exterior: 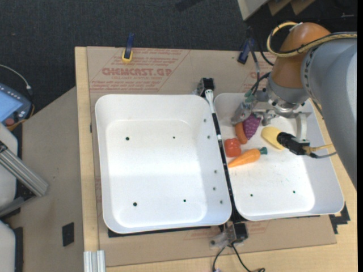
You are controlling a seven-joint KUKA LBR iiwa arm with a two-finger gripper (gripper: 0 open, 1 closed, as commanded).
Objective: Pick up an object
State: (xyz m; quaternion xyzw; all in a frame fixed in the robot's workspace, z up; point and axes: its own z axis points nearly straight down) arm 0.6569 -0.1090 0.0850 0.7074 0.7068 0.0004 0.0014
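My gripper (254, 113) hangs over the back left part of the right bin (295, 203), reaching in from the right. Right under it, touching or nearly touching, lies a purple eggplant-shaped toy (252, 126). A small reddish-orange piece (241, 132) sits against the eggplant's left side. In front of those are a red tomato (232, 147) and an orange carrot (247, 157) with a green tip, both near the bin's left wall. A yellow toy (271, 136) lies just right of the eggplant.
The left bin (113, 197) stands beside the right one, with a black divider strip (220, 146) between them. The bins rest on a cardboard sheet (142, 67) held by clips at the back. The front half of the right bin offers free room.
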